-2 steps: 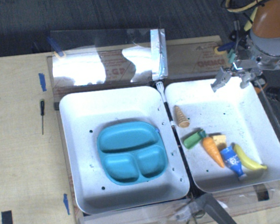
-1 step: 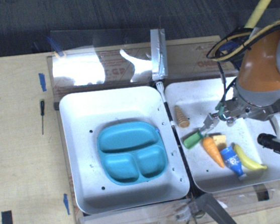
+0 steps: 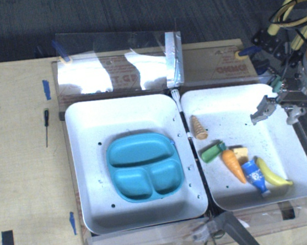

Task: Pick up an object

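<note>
The gripper (image 3: 277, 110) is seen above the right bin's (image 3: 217, 97) upper right corner, fingers spread apart with nothing between them, though blur makes the gap hard to judge. Toward that bin's lower middle a carrot (image 3: 234, 166), a banana (image 3: 272, 173), a blue tube (image 3: 255, 176) and a green piece (image 3: 211, 152) are clustered. A blue tray (image 3: 144, 165) is seen in the left bin (image 3: 85, 155).
</note>
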Robot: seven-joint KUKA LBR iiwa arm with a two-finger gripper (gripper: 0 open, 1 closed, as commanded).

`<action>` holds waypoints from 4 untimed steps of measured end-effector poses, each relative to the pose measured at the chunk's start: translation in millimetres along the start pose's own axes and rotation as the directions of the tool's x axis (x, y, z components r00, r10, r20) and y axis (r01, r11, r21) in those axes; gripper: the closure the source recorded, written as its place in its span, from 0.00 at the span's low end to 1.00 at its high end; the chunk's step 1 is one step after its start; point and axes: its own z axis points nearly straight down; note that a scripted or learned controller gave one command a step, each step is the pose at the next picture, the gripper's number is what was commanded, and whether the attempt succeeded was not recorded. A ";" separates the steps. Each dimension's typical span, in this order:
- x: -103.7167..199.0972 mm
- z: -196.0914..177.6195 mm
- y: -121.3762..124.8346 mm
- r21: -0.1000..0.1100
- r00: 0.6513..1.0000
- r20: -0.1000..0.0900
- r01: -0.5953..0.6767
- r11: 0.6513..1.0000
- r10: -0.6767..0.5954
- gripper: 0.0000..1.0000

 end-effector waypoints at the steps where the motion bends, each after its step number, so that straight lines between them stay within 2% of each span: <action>1: 64.9 111.9 -37.5 0.013 0.994 -0.003 0.109 0.994 -0.109 0.00; 2: 31.1 186.2 -5.6 0.012 0.999 -0.002 0.038 0.999 -0.038 0.00; 3: 21.1 204.1 -31.9 -0.004 0.923 0.001 0.384 0.923 -0.384 0.00; 4: -4.1 134.1 -23.4 0.001 0.980 -0.001 0.199 0.980 -0.199 0.00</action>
